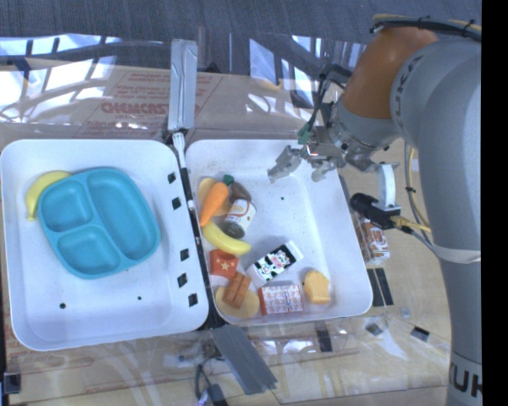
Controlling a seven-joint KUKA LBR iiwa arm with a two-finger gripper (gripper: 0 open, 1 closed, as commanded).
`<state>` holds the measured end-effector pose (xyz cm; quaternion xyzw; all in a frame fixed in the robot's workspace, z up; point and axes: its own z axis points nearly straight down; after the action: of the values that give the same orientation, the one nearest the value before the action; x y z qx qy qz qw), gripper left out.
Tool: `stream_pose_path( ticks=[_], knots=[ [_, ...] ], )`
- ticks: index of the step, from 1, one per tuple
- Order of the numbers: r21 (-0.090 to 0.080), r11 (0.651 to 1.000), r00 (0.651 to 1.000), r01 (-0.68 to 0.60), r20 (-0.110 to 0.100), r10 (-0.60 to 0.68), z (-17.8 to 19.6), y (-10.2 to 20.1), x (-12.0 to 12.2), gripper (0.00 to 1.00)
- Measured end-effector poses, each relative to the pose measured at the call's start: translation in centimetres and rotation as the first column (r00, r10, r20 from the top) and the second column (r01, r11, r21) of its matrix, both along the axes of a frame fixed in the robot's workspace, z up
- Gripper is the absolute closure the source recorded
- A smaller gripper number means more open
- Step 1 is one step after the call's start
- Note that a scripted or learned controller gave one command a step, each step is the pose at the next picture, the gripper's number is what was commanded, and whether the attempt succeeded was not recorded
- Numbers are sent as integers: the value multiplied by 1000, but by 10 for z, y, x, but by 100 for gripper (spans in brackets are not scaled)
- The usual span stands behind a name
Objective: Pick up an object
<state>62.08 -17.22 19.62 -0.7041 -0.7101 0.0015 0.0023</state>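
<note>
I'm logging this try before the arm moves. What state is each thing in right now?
Gripper: open, nothing between its fingers, above the right bin.
Blue tray: right side up in the left bin.
Carrot: lying on the pile.
Banana: lying flat.
Small carton: on its side.

blue tray [102, 218], orange carrot [212, 201], yellow banana [225, 240]

You are viewing two glossy white plastic bins [34, 311]. A smooth blue plastic tray [102, 220] is lying matt beside shiny toy food [229, 242].
</note>
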Motion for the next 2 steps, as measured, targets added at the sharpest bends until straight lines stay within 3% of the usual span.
stream_pose_path(
  ticks=[1,2],
  knots=[
    [1,986,986,-167,0,167,-58,51,8,0],
    [0,1000,1000,-31,0,31,-105,59,-17,0]
  ],
)
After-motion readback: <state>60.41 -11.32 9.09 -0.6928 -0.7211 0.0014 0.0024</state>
